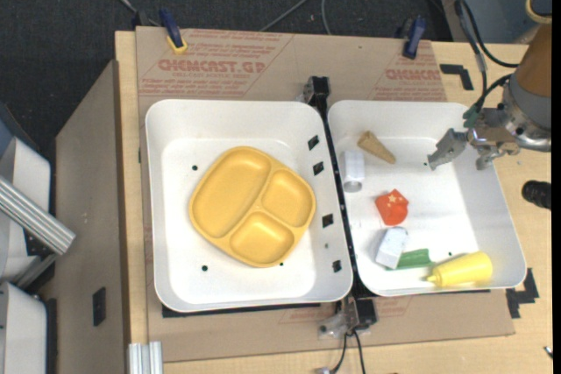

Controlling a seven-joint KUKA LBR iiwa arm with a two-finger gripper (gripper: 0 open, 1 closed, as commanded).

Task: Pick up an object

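The right bin (507, 222) holds several small objects: a tan wedge (377, 148), a pale cylinder (352, 170), a red piece (393, 207), a white-grey block (391, 247), a green piece (414, 258) and a yellow bottle (461, 269). My gripper (457, 159) hangs over the bin's upper right part, open, with nothing between its fingers. It is to the right of the tan wedge and well apart from every object.
A yellow divided plate (252, 206) lies in the left bin (158, 188). Blue clamps (173, 31) (413, 37) hold the cardboard base at the back. Cables run behind the bench and beside the arm at right.
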